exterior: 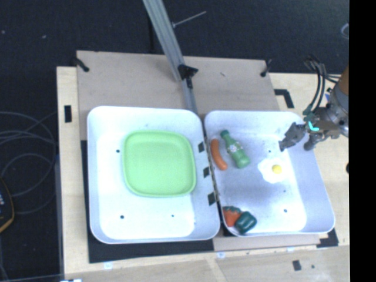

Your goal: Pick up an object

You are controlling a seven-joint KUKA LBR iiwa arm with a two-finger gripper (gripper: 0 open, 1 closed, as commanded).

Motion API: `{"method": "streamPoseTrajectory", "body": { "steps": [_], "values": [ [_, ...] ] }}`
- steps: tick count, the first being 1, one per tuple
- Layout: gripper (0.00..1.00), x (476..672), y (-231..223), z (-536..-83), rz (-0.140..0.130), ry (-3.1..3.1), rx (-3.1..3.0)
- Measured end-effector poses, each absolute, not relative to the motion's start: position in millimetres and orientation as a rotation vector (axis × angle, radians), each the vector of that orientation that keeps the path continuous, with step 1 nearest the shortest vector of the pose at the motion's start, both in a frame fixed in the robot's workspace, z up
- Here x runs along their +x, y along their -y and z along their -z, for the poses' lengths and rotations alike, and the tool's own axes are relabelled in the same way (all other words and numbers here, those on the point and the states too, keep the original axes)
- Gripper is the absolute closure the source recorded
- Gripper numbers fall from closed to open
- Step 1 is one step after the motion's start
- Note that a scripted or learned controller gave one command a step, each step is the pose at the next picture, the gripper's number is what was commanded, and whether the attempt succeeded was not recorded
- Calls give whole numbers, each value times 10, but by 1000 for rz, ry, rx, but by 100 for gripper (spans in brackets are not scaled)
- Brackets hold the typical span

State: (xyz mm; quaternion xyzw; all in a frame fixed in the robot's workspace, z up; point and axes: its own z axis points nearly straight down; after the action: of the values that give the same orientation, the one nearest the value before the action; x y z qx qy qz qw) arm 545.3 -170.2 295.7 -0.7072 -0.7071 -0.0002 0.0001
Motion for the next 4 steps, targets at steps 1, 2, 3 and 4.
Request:
{"method": "streamPoseTrajectory", "body": {
  "steps": [1, 2, 3, 4],
  "values": [
    [0, 5453, 1702, -2957, 0, 2221, -2221],
    [0, 5467, 1723, -2337, -4, 2218, -2220],
    [0, 5441, 1759, -1716, -5, 2217, -2220],
    [0, 5331, 1756, -1169, -4, 2218, -2220]
  ]
}}
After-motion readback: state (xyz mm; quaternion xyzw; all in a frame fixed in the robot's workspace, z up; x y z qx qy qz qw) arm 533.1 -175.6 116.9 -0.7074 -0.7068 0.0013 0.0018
